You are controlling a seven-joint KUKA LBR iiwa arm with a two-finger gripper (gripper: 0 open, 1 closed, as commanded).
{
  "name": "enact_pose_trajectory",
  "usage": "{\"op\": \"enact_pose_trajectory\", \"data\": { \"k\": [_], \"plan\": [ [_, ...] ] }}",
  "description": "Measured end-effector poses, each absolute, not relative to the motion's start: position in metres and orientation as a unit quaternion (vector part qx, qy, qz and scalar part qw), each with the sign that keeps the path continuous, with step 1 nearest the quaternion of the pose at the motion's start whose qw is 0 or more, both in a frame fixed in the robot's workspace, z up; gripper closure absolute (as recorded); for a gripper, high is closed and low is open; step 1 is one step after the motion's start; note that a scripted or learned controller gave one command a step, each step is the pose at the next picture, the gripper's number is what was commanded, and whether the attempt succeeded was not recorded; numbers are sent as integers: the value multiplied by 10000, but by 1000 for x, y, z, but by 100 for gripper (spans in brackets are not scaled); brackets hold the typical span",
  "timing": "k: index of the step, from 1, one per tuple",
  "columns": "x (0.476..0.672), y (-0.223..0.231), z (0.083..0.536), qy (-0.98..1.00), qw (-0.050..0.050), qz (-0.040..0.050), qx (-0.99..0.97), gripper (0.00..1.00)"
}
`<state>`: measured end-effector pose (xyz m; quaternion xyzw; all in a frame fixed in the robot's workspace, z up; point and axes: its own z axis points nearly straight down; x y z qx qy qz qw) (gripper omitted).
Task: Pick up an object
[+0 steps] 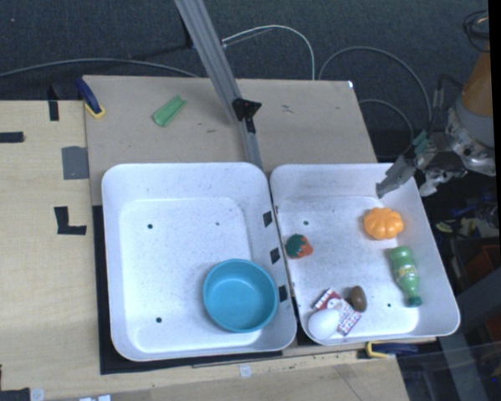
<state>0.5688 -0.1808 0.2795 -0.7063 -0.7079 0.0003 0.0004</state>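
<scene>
My gripper (400,177) hangs over the far right edge of the right bin (333,183), its dark fingers spread apart with nothing between them. Just below it in the bin lies an orange pumpkin-shaped toy (382,222). A green bottle (404,273) lies near the bin's right wall. A small red and green toy (299,246) sits near the left wall. At the front are a white egg-like object (323,323), a red and white packet (340,311) and a brown oval piece (357,298).
The left bin (150,192) holds a blue bowl (239,294) at its front right. A grey pole (214,55) slants across the back of the bench. A green block (169,111) lies on the bench behind the bins. Cables trail at the back right.
</scene>
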Motion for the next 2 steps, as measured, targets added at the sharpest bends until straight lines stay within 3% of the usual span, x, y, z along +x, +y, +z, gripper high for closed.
{"op": "enact_pose_trajectory", "data": {
  "k": [1,2],
  "plan": [
    [569,-181,279,-7080,4,2,-7062,0],
    [559,-182,220,-7074,27,23,-7068,0]
  ]
}}
